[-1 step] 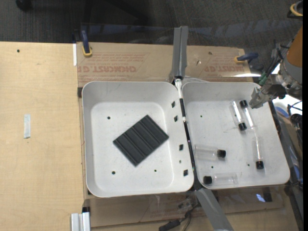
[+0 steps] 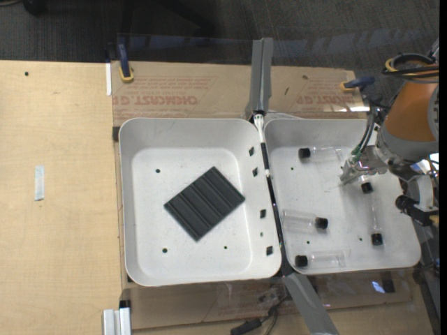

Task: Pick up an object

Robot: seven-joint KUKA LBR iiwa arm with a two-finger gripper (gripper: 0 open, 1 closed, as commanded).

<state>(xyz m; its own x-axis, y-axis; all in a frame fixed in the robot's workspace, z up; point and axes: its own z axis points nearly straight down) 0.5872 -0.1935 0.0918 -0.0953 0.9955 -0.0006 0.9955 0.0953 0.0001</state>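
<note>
Over the right bin, the hand hovers low.

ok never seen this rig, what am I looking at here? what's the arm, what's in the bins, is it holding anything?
One fixed camera looks down at a slant on a bench with two white bins. The grey arm with the orange band comes in from the right; its gripper hangs over the right bin. The left bin holds a dark ribbed pad. The right bin holds several clear tubes with black caps, for example one tube near its middle. Whether the gripper holds anything is too small to tell.
</note>
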